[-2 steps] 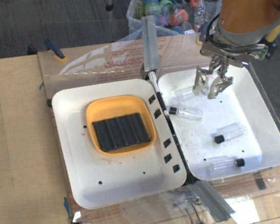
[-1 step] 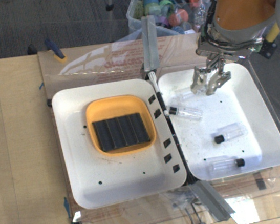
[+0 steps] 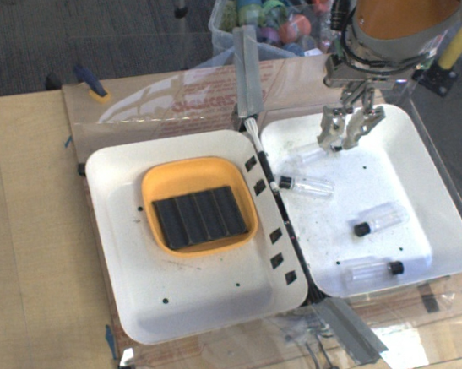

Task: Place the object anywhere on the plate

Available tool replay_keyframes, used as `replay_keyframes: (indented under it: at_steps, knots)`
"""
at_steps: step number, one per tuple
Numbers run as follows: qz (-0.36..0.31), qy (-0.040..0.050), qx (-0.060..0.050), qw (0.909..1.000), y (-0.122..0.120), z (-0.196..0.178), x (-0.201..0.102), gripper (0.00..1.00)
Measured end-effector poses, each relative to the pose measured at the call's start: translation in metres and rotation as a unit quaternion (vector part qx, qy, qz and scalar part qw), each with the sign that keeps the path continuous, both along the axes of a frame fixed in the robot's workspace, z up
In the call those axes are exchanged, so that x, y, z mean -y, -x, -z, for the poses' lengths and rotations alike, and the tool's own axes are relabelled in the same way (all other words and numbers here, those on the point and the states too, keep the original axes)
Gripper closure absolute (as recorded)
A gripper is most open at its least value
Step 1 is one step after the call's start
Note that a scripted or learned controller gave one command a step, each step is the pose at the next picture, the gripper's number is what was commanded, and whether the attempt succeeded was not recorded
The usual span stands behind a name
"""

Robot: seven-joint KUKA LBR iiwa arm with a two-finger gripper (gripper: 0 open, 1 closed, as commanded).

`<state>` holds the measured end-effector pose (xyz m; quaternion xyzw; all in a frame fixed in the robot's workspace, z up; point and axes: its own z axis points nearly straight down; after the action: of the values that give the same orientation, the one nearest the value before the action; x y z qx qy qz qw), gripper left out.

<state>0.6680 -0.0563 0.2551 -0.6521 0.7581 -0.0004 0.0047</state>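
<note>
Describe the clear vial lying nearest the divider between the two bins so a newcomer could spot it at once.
Start at the right white bin, where three clear vials with black caps lie. The one meant, the vial by the divider, lies in the bin's upper left part, below and left of the tool. Unlike the middle vial and the front vial, its black cap points left, almost touching the divider.

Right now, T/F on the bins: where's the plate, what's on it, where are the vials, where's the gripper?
1. The yellow plate sits in the left bin. True.
2. A black ridged block lies on the plate. True.
3. Three clear vials lie on the plate. False: the vials lie in the right bin.
4. The gripper hovers over the left bin. False: it is over the right bin's far end.
5. The gripper holds a vial. False: nothing is between its fingers.
</note>
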Motion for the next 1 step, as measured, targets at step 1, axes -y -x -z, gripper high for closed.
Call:
replay_keyframes:
  at_steps: [1]
  knots:
    - [-0.052,0.0006,-0.003,0.9986,0.0008,0.0366,0.0081,1.00]
